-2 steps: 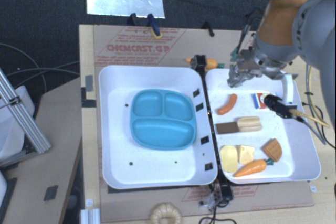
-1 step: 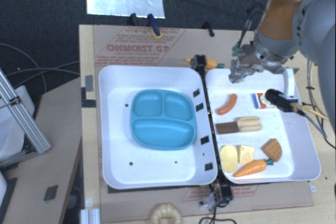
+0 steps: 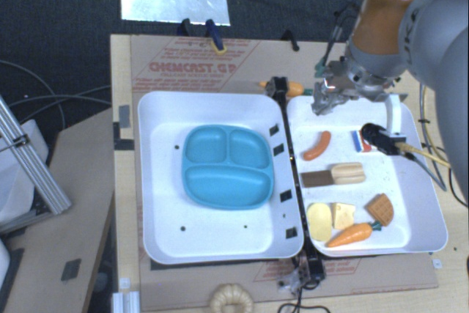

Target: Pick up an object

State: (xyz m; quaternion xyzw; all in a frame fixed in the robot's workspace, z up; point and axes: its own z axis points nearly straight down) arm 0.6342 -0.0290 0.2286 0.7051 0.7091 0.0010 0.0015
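Note:
My gripper (image 3: 324,103) hangs over the far left corner of the right bin (image 3: 432,227), with nothing visible in it. Below it and slightly nearer lies an orange-red sausage (image 3: 316,146). Further toward the front of this bin are a tan bread-like block with a dark end (image 3: 333,176), a pale yellow round slice (image 3: 319,220), a yellow cheese piece (image 3: 343,215), a brown waffle-like cracker (image 3: 379,208) and an orange carrot (image 3: 352,234). A small red, white and blue item (image 3: 357,141) lies to the right of the sausage.
A blue divided plate (image 3: 226,166) sits in the left bin (image 3: 157,157). The arm's black fitting and cable (image 3: 385,139) reach over the right bin's right side. An orange item (image 3: 293,89) lies behind the bins, and a beige ring (image 3: 233,298) at the bench front.

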